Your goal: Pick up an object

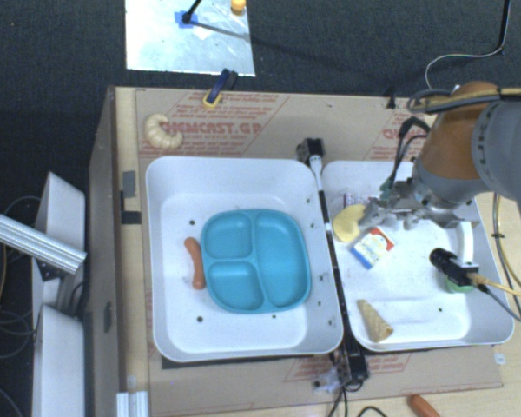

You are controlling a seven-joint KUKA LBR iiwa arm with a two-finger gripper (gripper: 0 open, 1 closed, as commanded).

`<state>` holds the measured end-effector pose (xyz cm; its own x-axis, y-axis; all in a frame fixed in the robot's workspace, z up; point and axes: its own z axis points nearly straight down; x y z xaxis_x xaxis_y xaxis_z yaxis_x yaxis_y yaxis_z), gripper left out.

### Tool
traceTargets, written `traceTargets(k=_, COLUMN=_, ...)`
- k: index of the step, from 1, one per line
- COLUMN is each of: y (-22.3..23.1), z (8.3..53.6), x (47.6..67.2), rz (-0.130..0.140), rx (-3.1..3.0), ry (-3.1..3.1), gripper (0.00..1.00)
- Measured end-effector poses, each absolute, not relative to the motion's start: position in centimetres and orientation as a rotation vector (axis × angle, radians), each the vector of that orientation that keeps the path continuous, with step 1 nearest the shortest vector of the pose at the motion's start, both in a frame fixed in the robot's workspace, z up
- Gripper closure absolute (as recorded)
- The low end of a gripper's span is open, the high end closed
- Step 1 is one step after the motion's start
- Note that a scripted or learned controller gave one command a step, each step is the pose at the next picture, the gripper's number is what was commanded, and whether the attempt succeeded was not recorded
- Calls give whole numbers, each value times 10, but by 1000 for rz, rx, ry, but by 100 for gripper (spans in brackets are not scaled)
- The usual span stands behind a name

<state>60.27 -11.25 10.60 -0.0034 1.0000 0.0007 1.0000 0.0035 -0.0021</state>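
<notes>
The gripper hangs over the right bin, a yellow disc just beside it and a small packet near; spread or pinching, I cannot tell.

Two shallow white bins, count them: left bin, right bin. One blue divided plastic plate. Two orange-brown sausages: first sausage, second sausage. One pale yellow round disc. One small white, blue and red packet. One tan cone. One cream ridged curl.
</notes>
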Motion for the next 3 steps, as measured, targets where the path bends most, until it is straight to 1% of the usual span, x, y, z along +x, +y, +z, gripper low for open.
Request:
traceTargets(k=1, y=-87, z=86, x=627, rz=-4, rx=-2217, ry=-2229, gripper=0)
traceTargets(k=2, y=-109, z=85, x=669, rz=-3, rx=-2218, ry=-2229, gripper=0)
traceTargets(k=3, y=-109, z=96, x=670, rz=-5, rx=-2217, ry=-2233, gripper=100)
